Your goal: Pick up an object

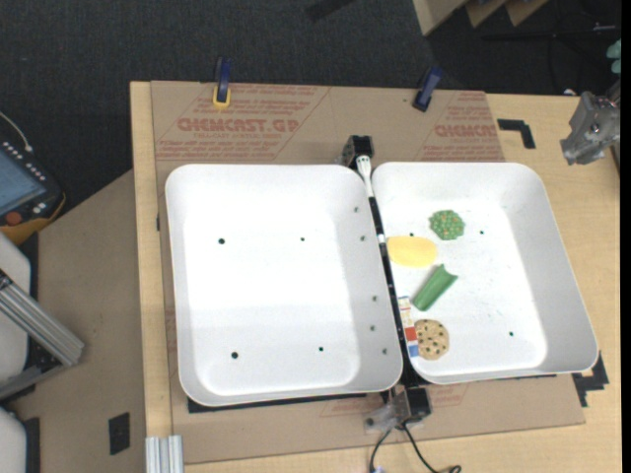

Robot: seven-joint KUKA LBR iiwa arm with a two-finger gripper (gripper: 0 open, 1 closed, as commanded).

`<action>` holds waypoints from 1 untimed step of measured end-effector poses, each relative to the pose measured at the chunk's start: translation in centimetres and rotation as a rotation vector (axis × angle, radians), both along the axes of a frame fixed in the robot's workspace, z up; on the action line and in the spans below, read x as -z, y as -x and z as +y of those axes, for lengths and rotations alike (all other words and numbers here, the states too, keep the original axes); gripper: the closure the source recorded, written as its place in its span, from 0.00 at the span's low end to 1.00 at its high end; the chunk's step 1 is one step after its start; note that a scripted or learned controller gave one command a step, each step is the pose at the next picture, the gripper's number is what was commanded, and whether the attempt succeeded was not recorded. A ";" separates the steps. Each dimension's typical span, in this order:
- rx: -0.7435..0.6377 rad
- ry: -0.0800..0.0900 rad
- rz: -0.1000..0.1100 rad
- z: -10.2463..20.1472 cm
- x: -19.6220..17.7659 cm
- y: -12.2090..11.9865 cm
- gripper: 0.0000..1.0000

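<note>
Parked at three o'clock, well off the bins, our claw (592, 131) shows as a grey shape at the frame edge; we cannot tell its state. We see the right bin (532, 264) holding every candidate, clustered along its nine o'clock wall. Largest to smallest: the yellow piece (412, 251), the green wedge (434, 287), the cookie (431, 338), the green round thing (448, 225). We judge the round one easiest, standing most apart; descend straight, clear of the wall.
</note>
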State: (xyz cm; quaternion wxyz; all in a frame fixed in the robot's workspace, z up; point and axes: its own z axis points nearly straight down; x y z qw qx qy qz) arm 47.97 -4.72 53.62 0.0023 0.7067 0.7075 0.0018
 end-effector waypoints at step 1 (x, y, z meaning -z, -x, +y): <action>-0.001 -0.001 0.003 1.9 0.1 0.0 1.00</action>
